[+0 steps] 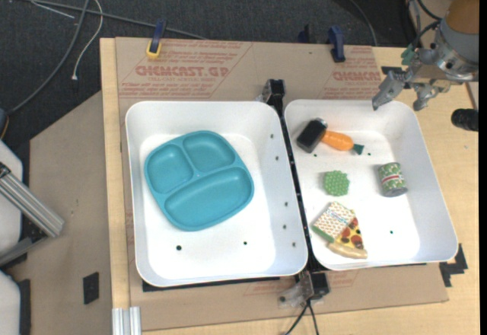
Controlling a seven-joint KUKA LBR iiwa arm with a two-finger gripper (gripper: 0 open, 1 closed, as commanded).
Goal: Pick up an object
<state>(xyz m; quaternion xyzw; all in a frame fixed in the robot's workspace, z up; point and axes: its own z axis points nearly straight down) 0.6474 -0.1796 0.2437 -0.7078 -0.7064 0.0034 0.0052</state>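
Observation:
The right bin (426,173) holds several small objects: a black block (310,135) touching an orange carrot (338,141), a green bumpy piece (335,183), a small green can (391,179) and a pizza slice (342,229). My gripper (400,94) hovers above the bin's far right corner, its two fingers spread open with nothing between them. It is well apart from all of the objects; the carrot and black block are nearest, down and to its left.
The left bin (152,250) holds a blue divided plate (198,178). Both bins rest on a cardboard sheet (228,67) held by blue clamps (156,40) at the far edge. Cables run across the dark floor behind.

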